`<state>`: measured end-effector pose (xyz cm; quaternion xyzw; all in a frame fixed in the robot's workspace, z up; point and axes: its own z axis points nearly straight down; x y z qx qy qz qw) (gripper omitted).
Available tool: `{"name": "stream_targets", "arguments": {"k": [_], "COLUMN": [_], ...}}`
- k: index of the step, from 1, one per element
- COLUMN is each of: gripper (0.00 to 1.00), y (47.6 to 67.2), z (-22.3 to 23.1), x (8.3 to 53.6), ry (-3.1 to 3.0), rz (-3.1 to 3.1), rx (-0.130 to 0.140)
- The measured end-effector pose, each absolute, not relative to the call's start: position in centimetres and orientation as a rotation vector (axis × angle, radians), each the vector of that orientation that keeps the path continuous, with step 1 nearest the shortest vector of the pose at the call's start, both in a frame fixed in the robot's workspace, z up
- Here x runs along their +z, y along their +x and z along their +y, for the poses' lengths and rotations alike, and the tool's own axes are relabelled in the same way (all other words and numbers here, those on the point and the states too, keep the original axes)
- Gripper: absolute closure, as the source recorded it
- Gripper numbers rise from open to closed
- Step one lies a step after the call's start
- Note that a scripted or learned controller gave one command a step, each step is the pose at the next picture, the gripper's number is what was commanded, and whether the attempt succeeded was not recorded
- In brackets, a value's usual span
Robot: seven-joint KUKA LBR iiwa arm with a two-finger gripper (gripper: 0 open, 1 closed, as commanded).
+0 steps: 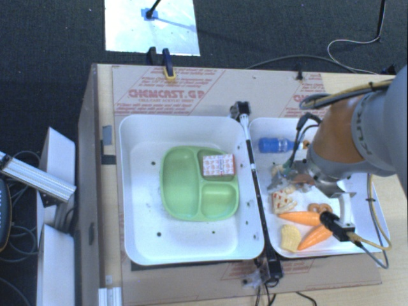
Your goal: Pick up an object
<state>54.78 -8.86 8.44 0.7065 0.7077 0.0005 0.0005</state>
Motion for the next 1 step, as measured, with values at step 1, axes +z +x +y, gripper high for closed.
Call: {"name": "stream_targets", "arguments": {"k": [1], "gripper": [0.0], "y": [58.11], "z": [-9.22], "x": [8.44], "ry": [2.217], "rz": [2.224], "rx": [0.001]}}
